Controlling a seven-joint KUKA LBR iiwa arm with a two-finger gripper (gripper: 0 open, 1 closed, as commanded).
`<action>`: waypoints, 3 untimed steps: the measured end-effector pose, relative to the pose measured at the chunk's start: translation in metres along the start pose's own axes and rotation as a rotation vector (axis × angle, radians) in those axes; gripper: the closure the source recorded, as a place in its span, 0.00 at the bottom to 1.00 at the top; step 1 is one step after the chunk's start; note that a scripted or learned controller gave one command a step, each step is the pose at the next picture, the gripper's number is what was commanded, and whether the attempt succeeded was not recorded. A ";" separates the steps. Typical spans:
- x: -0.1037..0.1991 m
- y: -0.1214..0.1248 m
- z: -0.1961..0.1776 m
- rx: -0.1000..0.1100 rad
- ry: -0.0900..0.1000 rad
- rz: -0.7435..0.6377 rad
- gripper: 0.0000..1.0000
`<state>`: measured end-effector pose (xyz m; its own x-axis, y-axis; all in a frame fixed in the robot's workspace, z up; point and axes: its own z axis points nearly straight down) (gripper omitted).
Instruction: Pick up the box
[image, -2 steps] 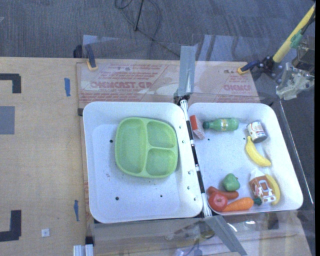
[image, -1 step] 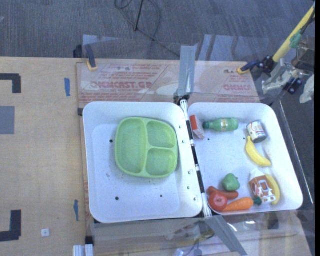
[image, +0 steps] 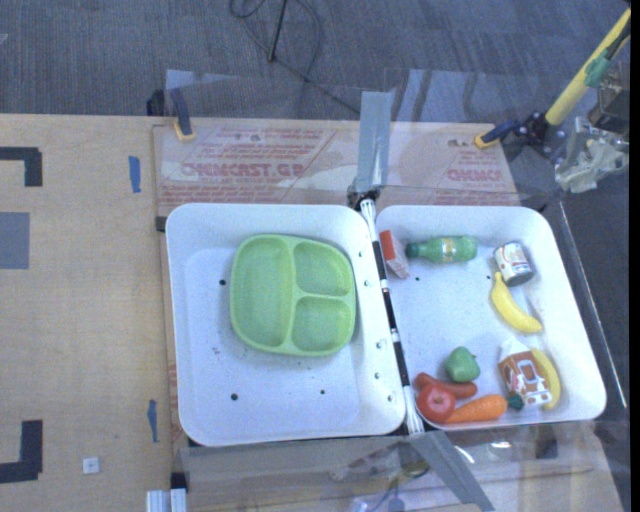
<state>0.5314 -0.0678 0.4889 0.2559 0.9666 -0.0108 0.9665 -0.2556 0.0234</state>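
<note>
A small red and white box lies in the right bin, close against its left wall near the far corner. Just to its right lies a green bottle on its side. An orange and white carton rests near the bin's front right corner, with a banana touching its right side.
The left bin holds a green divided plate. Also in the right bin are a can, a second banana, a green pepper, a tomato and a carrot. Yellow-handled clutter sits off the bench at top right.
</note>
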 end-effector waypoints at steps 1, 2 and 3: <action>0.001 0.000 0.000 0.000 0.000 -0.002 0.00; 0.002 0.001 -0.011 -0.004 -0.002 -0.004 1.00; 0.003 0.001 -0.010 -0.004 -0.001 -0.006 0.00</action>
<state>0.5328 -0.0650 0.4993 0.2505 0.9680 -0.0124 0.9679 -0.2501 0.0271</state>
